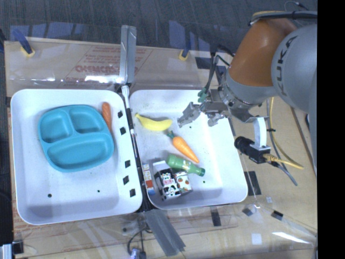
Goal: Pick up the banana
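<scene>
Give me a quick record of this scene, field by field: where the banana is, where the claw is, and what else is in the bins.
banana: right bin, upper left area, lying flat
claw: open, over right bin, right of banana, nothing between its fingers
right bin also: carrot, green bottle, small carton
left bin: blue divided plate, orange sausage-like item

The wooden bench (64, 58) bears two white bins side by side, the left bin (24, 161) and the right bin (229, 166), touching.

banana (154, 124): right bin (229, 185), near its left wall, upper part
gripper (200, 115): above right bin, just right of banana, fingers apart, nothing betw. them
carrot (184, 148): mid bin, below banana
plate (75, 136): blue, left bin (32, 198)
</scene>
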